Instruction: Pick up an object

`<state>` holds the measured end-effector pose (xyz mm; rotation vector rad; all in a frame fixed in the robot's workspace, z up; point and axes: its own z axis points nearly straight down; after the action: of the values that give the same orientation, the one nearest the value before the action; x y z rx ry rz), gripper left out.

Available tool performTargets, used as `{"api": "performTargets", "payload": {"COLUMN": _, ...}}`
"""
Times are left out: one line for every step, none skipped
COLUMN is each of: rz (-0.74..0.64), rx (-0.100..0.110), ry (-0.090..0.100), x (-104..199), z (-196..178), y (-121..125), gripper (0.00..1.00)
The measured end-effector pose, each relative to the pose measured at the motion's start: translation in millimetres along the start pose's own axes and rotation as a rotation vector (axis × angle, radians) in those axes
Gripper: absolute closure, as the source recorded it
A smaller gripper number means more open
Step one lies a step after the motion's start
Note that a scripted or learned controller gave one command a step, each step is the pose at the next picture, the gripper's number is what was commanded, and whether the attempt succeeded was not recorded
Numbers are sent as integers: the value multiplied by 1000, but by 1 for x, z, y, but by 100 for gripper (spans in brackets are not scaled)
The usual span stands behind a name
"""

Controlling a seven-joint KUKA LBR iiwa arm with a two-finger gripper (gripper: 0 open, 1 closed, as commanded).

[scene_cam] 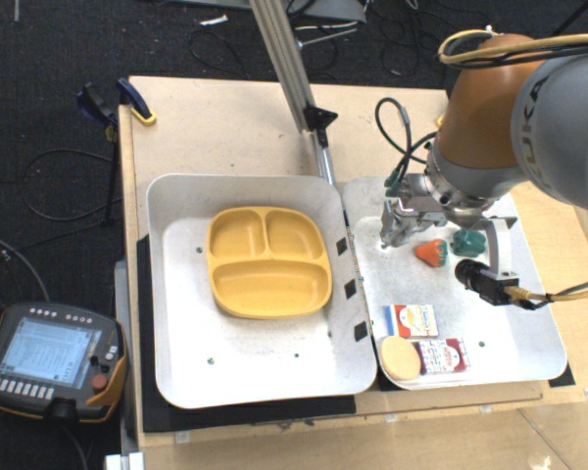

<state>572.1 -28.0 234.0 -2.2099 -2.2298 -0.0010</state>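
The tabletop [225, 116] is carrying two white bins side by side. The left bin [176, 262] is holding a yellow divided plate [269, 262] near its centre. The right bin [529, 331] is lying at three o'clock from it, under the grey and orange arm [500, 116], which is reaching in from the two o'clock side. The gripper [400, 225] is hanging over the right bin's ten o'clock part; whether it is wide or narrow I cannot tell. A green object [469, 242] and an orange-red object [431, 253] are lying just at three to four o'clock from it. Two small cartons [415, 319] [441, 356] and a pale round object [401, 358] are sitting towards the bin's seven o'clock corner.
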Motion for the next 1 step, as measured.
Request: {"api": "performTargets", "payload": {"rz": 0, "rx": -2, "ry": -1, "x": 51, "z": 3, "y": 19, "gripper": 100}}
